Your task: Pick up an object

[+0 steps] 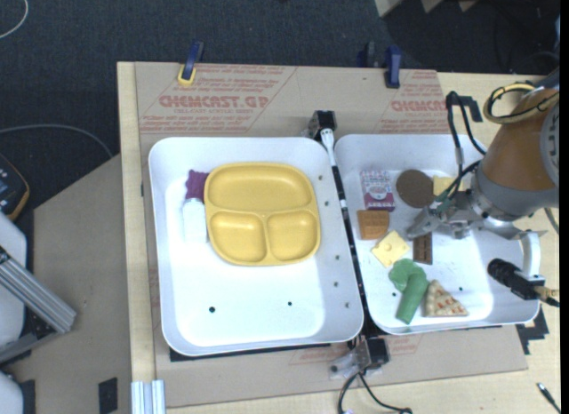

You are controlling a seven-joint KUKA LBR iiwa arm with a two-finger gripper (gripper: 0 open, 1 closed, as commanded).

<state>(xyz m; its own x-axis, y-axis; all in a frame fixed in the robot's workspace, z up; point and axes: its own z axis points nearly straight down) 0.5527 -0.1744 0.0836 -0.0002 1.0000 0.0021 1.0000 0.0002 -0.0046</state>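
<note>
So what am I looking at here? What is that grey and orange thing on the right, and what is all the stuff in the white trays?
This is one picture, taken by a camera fixed above a bench and looking down at a slant. The grey and orange thing is a robot arm reaching in from the right. At its end sits a gripper with two fingers, which it uses to pick things up. It is low over the right bin, among toy foods: a pizza slice, a green vegetable, a cheese piece, a brown cookie and a small packet. I cannot tell from here whether it has hold of anything. The left bin holds a yellow divided plate, with a purple and white item tucked beside it.
</note>
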